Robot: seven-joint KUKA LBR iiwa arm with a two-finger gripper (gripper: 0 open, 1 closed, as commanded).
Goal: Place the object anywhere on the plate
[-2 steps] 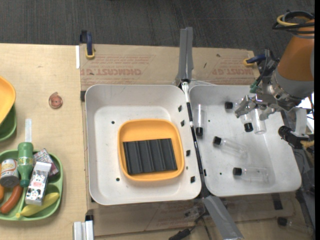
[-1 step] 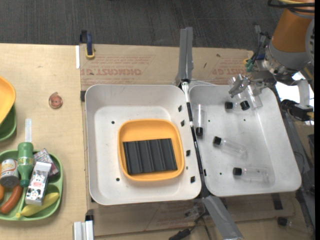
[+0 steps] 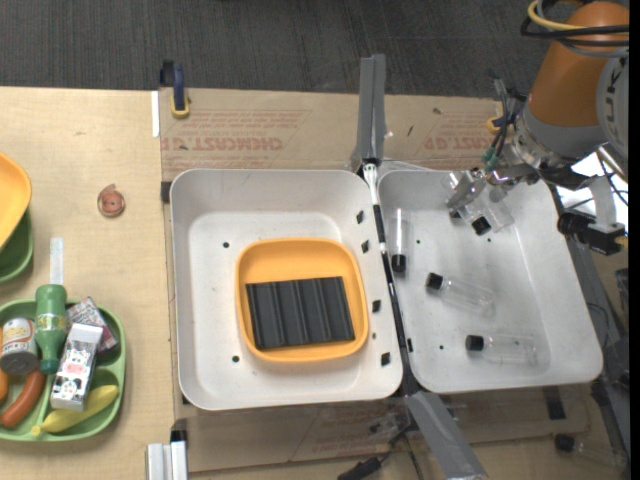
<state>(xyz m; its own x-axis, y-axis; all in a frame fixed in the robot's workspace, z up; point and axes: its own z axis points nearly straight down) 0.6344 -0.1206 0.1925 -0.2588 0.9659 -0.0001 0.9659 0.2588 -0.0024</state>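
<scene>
An orange square plate (image 3: 300, 258) sits in the left white bin (image 3: 200, 268) with a dark grey ribbed block (image 3: 300, 310) lying on it. In the right bin (image 3: 560, 298) lie several clear vials with black caps: one by the left wall (image 3: 397, 240), one in the middle (image 3: 455, 289), one near the front (image 3: 500, 347). My gripper (image 3: 482, 196) is over the back of the right bin. Another clear vial with a black cap (image 3: 482, 224) is right at its tip; whether it is held is unclear.
A metal divider post (image 3: 372, 108) stands between the bins at the back. On the wooden bench to the left are a green tray of toy food (image 3: 60, 368), an orange bowl (image 3: 10, 203) and a small pink piece (image 3: 111, 201). Cardboard (image 3: 260, 133) lies behind the bins.
</scene>
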